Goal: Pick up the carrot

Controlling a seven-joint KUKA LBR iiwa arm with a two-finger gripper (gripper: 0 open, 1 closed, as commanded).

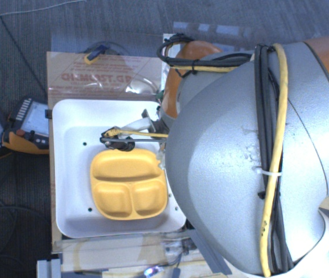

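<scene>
My gripper reaches down into the far right part of the left white bin, just beyond the far edge of a yellow plate. The grey arm is very close to the camera. It covers the right half of the view and hides the right bin. What lies under the arm and under the gripper is hidden.
The yellow plate has three compartments and lies in the middle of the left bin. A cardboard sheet under clear plastic lies behind that bin. A teach pendant rests on the floor at the left.
</scene>
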